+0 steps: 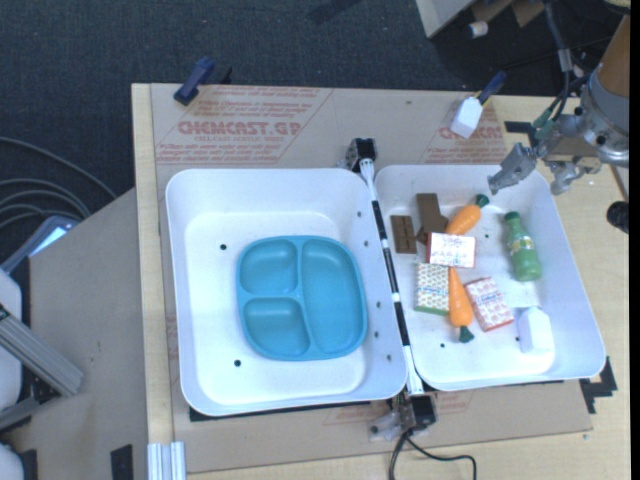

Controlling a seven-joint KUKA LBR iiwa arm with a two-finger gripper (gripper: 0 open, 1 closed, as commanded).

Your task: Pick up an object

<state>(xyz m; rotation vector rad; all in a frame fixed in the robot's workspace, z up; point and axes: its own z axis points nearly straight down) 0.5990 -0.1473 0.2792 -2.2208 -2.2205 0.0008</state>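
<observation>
— Where was the gripper [533, 167] at that moment?

— Up over the far right corner of the right bin [575, 298], reaching in from the right. Its fingers stood apart, with nothing between them.

— And the things to pick?

— All lying in the right bin, below and to the left of the gripper. Nearest was a carrot [463, 218] with its green tip pointing toward the fingers, close to them but not touching. Just beside it, further right, lay a green bottle [520, 247], also near the gripper and apart from it.

— Anything else in there?

— A brown block [431, 211] and a smaller brown piece [402, 234] at the bin's left side, a white card with red print [451, 250] resting against the carrot, a checkered packet [433, 288], a second carrot [459, 302] below it, a red-and-white box [489, 304], and a white bottle [532, 329] near the front edge.

— The left bin [190, 268]?

— It held a blue divided tray [300, 296], well apart from the gripper.
</observation>
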